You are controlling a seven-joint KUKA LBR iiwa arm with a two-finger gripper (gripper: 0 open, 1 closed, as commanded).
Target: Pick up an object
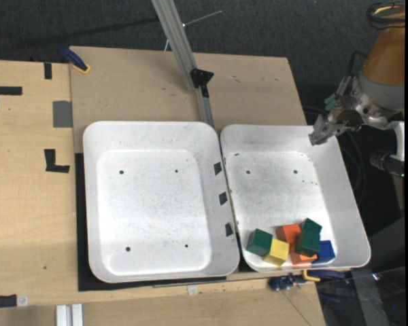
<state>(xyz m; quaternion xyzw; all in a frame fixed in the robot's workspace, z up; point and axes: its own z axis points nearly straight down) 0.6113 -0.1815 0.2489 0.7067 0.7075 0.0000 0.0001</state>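
Arm (384, 60): you've got it coming in from the right, orange band up, wrist bent down and leftward toward the right bin's far right corner.
Gripper (317, 137): tip sits over the right bin's far right rim, at the corner. Too small and dark here to say if it's wide or narrow, so can't tell. Nothing visible in it.
Right bin (340, 175): all blocks are bunched in its near right corner, well apart from the gripper.
Blocks: green cube (260, 242) leftmost in the pile; yellow cube (279, 250) just beside it; orange block (290, 235) behind the yellow; dark green block (311, 236) standing to its right; blue block (325, 251) against the bin's near right wall.
Left bin (95, 182): touching the right bin along the shared middle edge.
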